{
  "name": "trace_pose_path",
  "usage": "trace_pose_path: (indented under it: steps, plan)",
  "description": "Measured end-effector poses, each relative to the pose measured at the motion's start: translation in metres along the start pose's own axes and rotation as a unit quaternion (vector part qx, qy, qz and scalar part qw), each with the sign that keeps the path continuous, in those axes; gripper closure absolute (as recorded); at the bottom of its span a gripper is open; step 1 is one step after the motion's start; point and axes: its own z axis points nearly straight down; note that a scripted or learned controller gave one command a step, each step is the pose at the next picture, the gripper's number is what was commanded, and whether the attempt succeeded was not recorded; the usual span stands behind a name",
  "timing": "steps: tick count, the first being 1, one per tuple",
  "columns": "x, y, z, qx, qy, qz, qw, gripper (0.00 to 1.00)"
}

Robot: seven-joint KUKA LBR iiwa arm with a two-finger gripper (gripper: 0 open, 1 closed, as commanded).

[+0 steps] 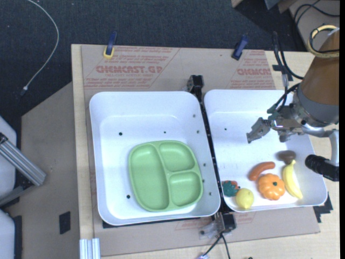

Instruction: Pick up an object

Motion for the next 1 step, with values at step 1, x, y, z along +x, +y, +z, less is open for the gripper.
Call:
trace_pose_path:
  steps: [1]
  plan:
    - [0.0052, -0.0100, 0.0526, 0.004, 0.001, 0.000, 1.0000, 0.00]
